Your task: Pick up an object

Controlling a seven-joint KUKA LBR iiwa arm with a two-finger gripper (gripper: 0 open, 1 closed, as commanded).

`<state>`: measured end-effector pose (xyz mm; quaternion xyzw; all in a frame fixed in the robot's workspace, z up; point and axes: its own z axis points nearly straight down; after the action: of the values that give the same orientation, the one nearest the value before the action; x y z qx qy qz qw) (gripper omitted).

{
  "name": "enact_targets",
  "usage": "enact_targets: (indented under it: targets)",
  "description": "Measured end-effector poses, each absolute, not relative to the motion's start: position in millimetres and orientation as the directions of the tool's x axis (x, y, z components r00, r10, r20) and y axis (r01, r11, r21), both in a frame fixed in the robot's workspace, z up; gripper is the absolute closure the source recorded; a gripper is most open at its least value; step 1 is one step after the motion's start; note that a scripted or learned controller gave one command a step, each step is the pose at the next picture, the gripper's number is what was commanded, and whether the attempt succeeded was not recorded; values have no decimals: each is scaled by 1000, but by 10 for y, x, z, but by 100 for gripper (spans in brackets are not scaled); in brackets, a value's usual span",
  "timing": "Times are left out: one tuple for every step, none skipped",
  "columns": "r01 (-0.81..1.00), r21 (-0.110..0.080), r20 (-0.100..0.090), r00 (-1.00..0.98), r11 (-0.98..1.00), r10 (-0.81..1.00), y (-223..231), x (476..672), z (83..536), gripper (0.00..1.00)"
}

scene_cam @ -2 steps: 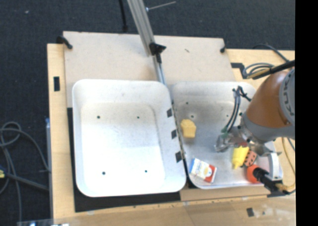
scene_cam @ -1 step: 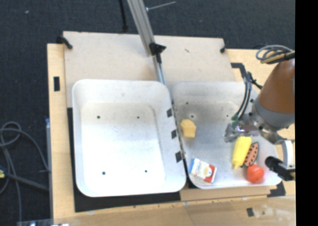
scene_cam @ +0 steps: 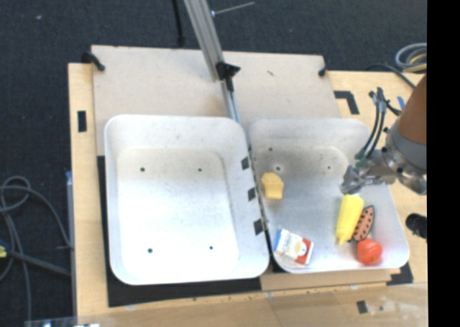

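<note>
The right bin holds a yellow block near its left wall. A red-and-white carton lies at its front edge. On the right side lie a yellow corn cob, a brown-and-red oblong item beside it, and a red ball in the front right corner. My gripper hangs over the right side of this bin, just above the top end of the corn cob. Nothing shows between its fingers.
The left bin stands beside the right one. A metal pole rises slantwise from the bench behind the bins. Cables lie on the dark floor at far left and at upper right.
</note>
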<state>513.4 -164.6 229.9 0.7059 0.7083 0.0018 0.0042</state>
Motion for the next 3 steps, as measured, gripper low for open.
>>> enact_targets:
  targets:
    - [1000,8,-3,-5,5,1000,-1660,5153,2842,100]
    - [1000,2,-1,-5,5,1000,-1232,5186,2705,100]
    - [1000,3,1,-7,7,1000,-716,5230,2755,100]
